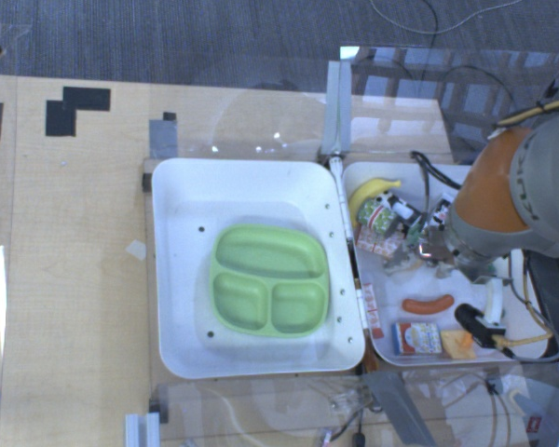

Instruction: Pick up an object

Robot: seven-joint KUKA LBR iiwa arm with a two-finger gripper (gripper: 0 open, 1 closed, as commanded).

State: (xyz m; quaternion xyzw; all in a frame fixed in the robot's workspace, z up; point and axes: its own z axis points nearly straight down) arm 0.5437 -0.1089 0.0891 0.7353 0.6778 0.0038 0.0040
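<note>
- Sits low in the right bin [391, 291], gripper [412, 236] at the end of the grey arm [540, 184], just beside a crumpled printed packet [377, 226] and possibly touching it; cannot tell contact from this slant.
- Cannot tell whether the gripper is spread or pressed together, as the wrist and cables blur that spot; nothing seen pinched in it.
- Candidates for the pick, all in the right bin: the packet nearest the tool, a yellow banana [373, 191] just behind it against the far wall, a red sausage [429, 304] lying apart toward the near side, a small carton [417, 337] and an orange wedge [458, 345] at the near edge.
- Judged best to commit to the packet: nearest, and needs least travel.
- Centre over the packet's bulk rather than its loose edge; a crinkled wrapper probably folds or slips out if pinched at a corner.
- Keep clear of the banana and of the wall between the bins; crowding there could push the packet away instead of trapping it.
- Descend straight, close firmly, then lift slowly and check that something hangs in the grasp before moving off.
- If the packet proves too flat, switch to the sausage: isolated, rounded, open space on both sides.
- Leave the left bin [182, 250] and its green divided plate [270, 282] alone.
</note>
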